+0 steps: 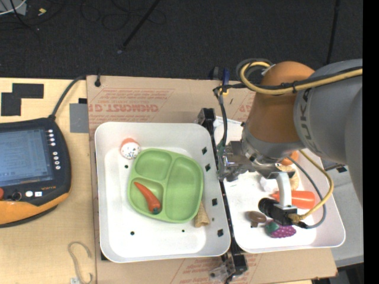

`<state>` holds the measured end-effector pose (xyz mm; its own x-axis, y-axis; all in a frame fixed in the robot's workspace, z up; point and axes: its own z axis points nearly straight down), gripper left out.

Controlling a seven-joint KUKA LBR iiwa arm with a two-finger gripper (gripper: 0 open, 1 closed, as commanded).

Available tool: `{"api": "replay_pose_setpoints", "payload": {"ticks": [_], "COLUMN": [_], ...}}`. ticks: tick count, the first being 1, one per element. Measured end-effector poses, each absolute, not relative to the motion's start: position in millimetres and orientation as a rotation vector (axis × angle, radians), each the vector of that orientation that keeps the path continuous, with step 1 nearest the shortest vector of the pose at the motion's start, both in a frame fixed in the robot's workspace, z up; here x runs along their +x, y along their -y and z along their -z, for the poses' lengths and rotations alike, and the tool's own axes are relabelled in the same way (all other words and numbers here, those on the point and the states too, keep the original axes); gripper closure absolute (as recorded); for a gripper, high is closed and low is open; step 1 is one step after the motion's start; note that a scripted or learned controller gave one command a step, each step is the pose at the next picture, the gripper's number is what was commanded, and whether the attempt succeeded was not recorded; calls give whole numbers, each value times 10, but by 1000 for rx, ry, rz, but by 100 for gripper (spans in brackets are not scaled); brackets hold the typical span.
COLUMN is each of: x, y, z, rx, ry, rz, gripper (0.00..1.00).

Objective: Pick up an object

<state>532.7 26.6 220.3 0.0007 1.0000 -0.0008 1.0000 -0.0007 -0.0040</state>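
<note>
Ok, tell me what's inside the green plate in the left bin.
The green plate has three sections. A red chili pepper lies in the lower left one; the other two hold nothing. Whatever is under the plate is covered and cannot be seen.

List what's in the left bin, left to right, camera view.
White ball with red marks → red chili pepper on the green divided plate → tan cone-shaped piece at the plate's right edge.
</note>
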Motion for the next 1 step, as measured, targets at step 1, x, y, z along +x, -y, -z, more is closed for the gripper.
{"api": "replay_pose_setpoints", "payload": {"ticks": [1], "x": [5379], "y": [-178], "z": [-2326], "rx": [-2219], "ry": [2221], "rz": [-3], "gripper": [100]}}
